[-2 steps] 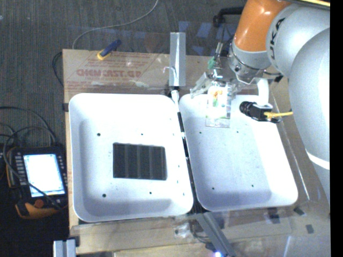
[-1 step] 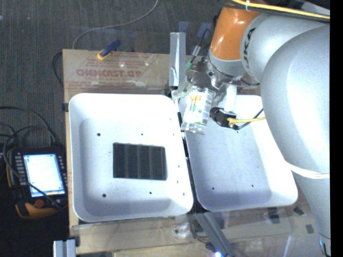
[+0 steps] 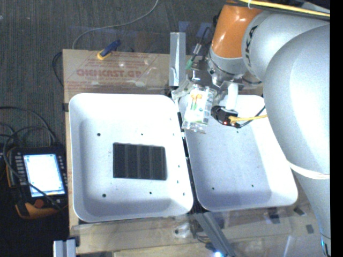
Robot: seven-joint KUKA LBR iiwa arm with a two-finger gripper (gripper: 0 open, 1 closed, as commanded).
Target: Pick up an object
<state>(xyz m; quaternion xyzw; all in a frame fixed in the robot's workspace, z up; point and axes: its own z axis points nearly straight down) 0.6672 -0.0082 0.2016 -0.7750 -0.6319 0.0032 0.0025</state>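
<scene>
From the overhead camera I see the arm (image 3: 278,52) reaching in from the upper right of the frame, its gripper (image 3: 199,108) hanging over the upper left corner of the right bin (image 3: 241,165). A clear plastic piece (image 3: 197,110) with yellow and green bits inside sits right at the gripper, near the wall shared with the left bin (image 3: 88,159). I cannot tell how far the jaws stand apart, nor whether the piece is truly between them or just lying below, so I won't call it held.

My read is that the pick is at the grasp stage. The next move calls for a straight lift to prove the hold, with little sideways drift.

In the left bin a dark ribbed block (image 3: 139,161) lies near the middle, well apart from the gripper. The bin walls meet just beside the clear piece, so that edge is the tight spot. Toward the lower right of the right bin the floor gives open room.
</scene>
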